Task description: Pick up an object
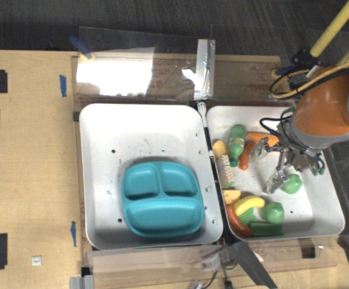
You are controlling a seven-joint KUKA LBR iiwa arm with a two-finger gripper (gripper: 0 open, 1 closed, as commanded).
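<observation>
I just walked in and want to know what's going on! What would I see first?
First, the big teal tray with three sections, lying in the left bin. Next, the heap of bright toy food, like a yellow banana, along the left and near sides of the right bin. Above that bin hangs the robot arm, its gripper beside a light green piece.

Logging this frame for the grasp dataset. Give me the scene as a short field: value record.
left bin: holds a teal divided tray
right bin: holds small toy foods
pile at front: yellow banana, green piece
by left wall: green and orange pieces
gripper: low over the right bin, beside a light green item
grasp: cannot tell
</observation>
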